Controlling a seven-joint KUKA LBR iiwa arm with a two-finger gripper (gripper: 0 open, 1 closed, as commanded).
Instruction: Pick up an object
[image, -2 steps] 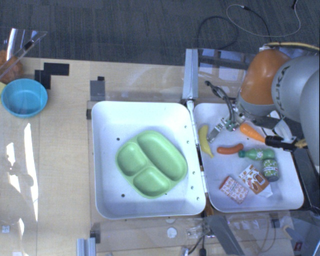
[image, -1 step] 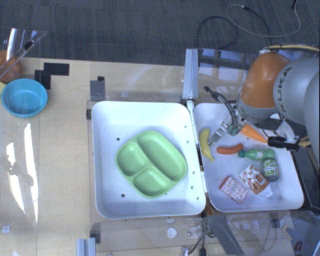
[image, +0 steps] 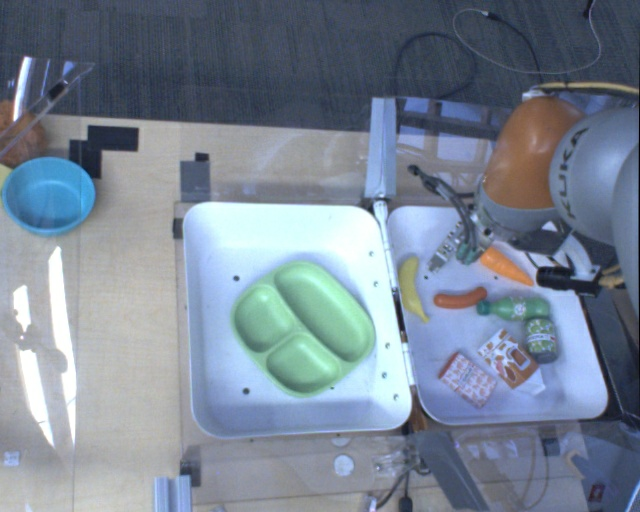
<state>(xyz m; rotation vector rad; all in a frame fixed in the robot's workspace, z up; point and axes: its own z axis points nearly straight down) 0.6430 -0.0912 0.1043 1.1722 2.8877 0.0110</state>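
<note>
The right bin (image: 430, 390) holds a yellow banana (image: 411, 288), a red sausage (image: 460, 298), an orange carrot (image: 505, 266), a green bottle (image: 514, 308), a small dark can (image: 542, 338) and two printed packets (image: 468, 378) (image: 508, 360). My gripper (image: 447, 250) hangs over the bin's upper middle, between the banana and the carrot, just above the sausage. Nothing shows between its tips. The arm's orange band (image: 527, 150) rises behind it.
The left bin (image: 210, 400) holds a green divided plate (image: 303, 326). A blue bowl (image: 48, 195) stands on the bench at far left. A metal post (image: 379, 150) rises between the bins at the back. Black cables (image: 470, 60) trail on the floor.
</note>
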